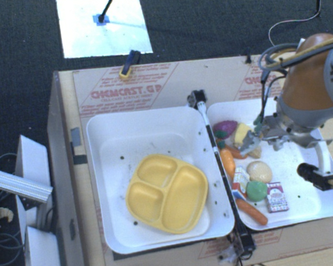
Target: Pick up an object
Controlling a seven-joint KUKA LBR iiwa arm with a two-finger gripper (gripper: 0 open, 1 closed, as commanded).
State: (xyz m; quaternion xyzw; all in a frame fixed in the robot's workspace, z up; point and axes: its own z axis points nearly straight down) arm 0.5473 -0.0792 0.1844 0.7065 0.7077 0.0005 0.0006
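toys [253, 179] heaped along right bin's [308, 205] left wall, 9 o'clock side (carrot, purple piece, green ball, small red carton) | gripper [253, 140] over heap's upper end, finger state cannot tell | yellow divided tray [167, 192] in left bin [107, 167]

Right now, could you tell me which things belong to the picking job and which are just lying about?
Job: gripper, purple toy, orange carrots, cream ball, green ball, small red box.
Lying about: yellow divided tray, left bin.
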